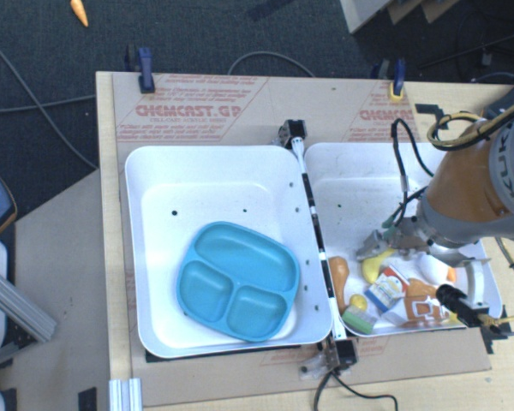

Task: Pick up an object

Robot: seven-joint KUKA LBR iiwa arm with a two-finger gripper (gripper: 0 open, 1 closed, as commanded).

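In the right bin [360, 182], a heap of small objects lies at the near end: an orange carrot-shaped piece [337, 273], a yellow banana-like piece [373, 269], a small white and blue box [383, 296], a yellow lump [357, 302], a green piece [358, 320] and an orange packet [421, 305]. My gripper [379, 245] hangs low over this heap, right above the yellow banana-like piece. The arm's grey and orange wrist [463, 195] covers the bin's right side.
A blue divided plate [236, 279] lies in the left bin [154, 187]. A black cable [403, 161] loops from the arm over the right bin. The ridge between the bins [311, 212] runs just left of the heap.
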